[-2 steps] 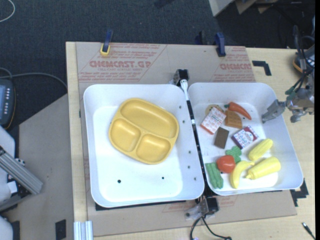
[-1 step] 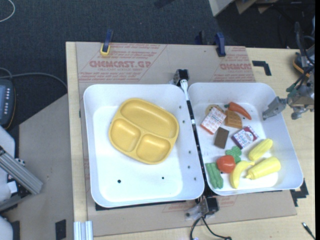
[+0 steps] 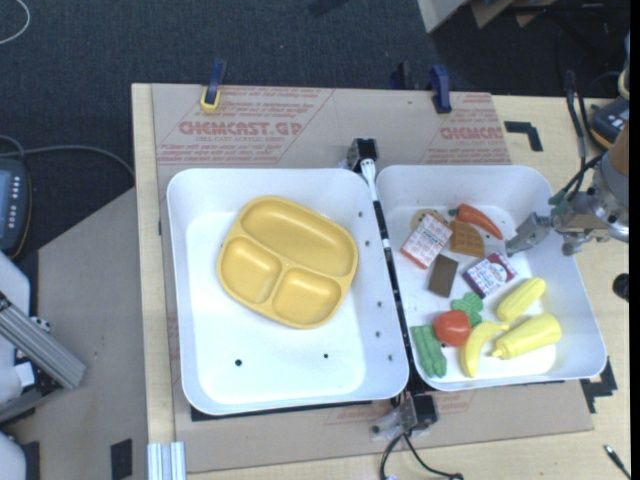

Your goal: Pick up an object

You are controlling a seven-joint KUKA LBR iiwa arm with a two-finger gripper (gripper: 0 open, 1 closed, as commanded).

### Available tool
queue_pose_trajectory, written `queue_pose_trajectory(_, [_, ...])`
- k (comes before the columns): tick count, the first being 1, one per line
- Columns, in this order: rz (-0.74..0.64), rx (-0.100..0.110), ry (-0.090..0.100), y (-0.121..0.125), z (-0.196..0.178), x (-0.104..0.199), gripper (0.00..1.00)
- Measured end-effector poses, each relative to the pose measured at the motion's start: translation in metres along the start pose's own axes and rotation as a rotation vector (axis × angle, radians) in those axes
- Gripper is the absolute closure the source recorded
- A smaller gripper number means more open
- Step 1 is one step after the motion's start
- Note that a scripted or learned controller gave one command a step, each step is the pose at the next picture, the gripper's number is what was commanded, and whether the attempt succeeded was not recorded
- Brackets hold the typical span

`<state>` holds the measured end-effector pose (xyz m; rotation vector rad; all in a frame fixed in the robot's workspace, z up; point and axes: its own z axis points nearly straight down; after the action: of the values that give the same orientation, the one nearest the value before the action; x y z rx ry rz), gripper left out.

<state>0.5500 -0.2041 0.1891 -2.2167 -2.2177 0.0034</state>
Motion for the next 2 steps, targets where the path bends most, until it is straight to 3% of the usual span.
queue_pose_trajectory(2, [0.0, -0.006, 0.002, -0.002, 0.103, 0.008, 0.0])
